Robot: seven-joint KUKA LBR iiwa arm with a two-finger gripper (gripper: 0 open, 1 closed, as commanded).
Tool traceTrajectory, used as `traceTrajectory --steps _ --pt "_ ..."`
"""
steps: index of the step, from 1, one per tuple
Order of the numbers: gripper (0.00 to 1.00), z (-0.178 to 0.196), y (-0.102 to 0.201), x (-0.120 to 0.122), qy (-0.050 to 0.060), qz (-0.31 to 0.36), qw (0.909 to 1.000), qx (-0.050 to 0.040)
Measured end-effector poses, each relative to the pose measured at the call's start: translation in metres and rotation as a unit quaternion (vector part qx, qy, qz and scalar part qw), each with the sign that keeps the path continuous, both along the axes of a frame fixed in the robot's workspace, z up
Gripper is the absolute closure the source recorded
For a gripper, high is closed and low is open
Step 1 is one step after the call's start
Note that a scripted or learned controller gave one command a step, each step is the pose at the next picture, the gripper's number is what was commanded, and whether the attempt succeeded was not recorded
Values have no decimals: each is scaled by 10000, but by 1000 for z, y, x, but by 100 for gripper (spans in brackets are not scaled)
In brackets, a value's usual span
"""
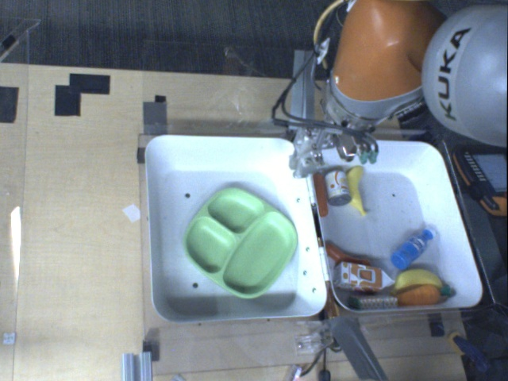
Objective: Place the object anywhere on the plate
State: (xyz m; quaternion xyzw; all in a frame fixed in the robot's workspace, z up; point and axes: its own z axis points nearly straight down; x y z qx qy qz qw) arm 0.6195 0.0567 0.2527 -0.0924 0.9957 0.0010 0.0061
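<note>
A green plate [242,242] with three compartments lies in the left bin [171,181], a little tilted, with nothing on it. My gripper [329,154] hangs over the top left corner of the right bin [440,181], close to the wall between the bins. Just below it lie a small can with a white and red label [339,187] and a yellow banana-like piece [357,190], both resting on the bin floor. The wrist hides what is directly under the gripper.
Along the right bin's front edge lie a blue bottle [412,249], a yellow fruit [418,279], an orange fruit [417,294], a brown and white carton [359,276] and a dark red strip [320,195] by the dividing wall.
</note>
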Motion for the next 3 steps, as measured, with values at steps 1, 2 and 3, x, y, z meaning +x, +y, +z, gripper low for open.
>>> traceTrajectory --steps 1,2,3 --pt "100 -42 52 -5 17 250 9997 -1" --pt "100 -66 14 -68 17 1280 9918 -15" --pt "100 -55 -48 -68 -7 2418 9703 -32"
